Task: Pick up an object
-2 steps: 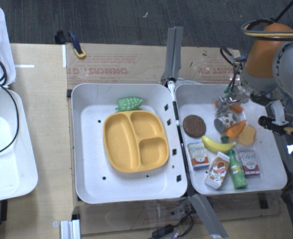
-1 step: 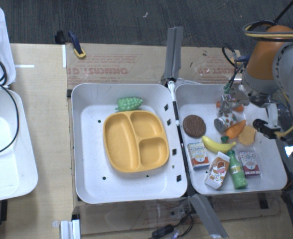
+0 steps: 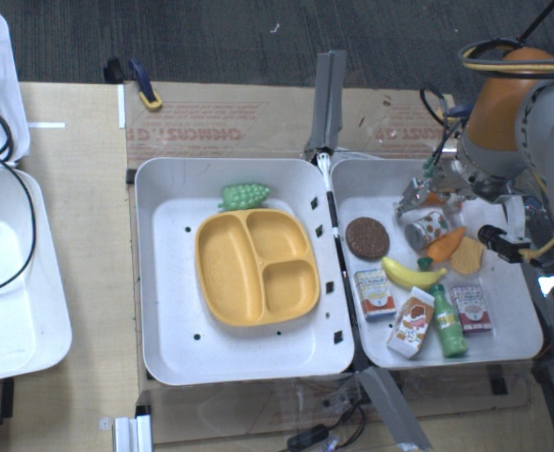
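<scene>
My gripper (image 3: 418,199) is low over the back of the right bin (image 3: 513,347), coming in from the right under the orange-banded wrist (image 3: 503,111). Just below it lies a small white printed can (image 3: 430,225), with an orange carrot (image 3: 446,245) and a tan cracker (image 3: 468,256) beside it. I cannot tell whether the gripper touches the can. Further forward are a brown round patty (image 3: 366,237), a banana (image 3: 412,273), a green bottle (image 3: 449,323) and three small cartons (image 3: 375,293), (image 3: 411,323), (image 3: 471,309).
The left bin (image 3: 164,281) holds a yellow divided plate (image 3: 258,266) and a green grape bunch (image 3: 244,195) at its back wall. A grey post (image 3: 329,102) rises behind the divider between the bins. White equipment with cables (image 3: 4,252) stands at the far left.
</scene>
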`<state>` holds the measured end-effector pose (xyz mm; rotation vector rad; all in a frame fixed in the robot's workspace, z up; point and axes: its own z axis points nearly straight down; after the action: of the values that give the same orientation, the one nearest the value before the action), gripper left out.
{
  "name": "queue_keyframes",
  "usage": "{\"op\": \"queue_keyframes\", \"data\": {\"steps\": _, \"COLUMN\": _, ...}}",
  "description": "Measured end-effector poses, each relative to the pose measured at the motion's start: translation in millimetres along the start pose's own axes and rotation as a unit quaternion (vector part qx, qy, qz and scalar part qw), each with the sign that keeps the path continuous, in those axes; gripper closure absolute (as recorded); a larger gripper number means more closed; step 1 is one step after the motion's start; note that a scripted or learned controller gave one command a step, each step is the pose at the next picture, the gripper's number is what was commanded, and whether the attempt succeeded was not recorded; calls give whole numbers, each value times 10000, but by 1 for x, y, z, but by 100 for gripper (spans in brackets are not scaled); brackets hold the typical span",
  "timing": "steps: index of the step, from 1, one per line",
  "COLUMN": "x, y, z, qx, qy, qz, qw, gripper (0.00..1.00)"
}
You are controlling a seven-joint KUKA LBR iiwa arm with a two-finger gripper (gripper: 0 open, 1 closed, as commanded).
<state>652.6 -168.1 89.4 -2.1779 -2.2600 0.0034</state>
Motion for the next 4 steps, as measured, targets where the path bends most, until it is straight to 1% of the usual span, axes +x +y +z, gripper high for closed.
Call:
{"op": "queue_keyframes", "data": {"steps": 1, "x": 0, "y": 0, "z": -7, "qx": 10, "qy": -1, "qz": -6, "qw": 10000, "gripper": 100}}
{"op": "queue_keyframes", "data": {"steps": 2, "x": 0, "y": 0, "z": -7, "qx": 12, "qy": -1, "qz": -7, "qw": 10000, "gripper": 0}}
{"op": "queue_keyframes", "data": {"steps": 3, "x": -1, "y": 0, "z": -13, "qx": 23, "qy": -1, "qz": -12, "qw": 10000, "gripper": 100}}
{"op": "queue_keyframes", "data": {"steps": 4, "x": -1, "y": 0, "z": -13, "qx": 24, "qy": -2, "qz": -13, "qw": 10000, "gripper": 0}}
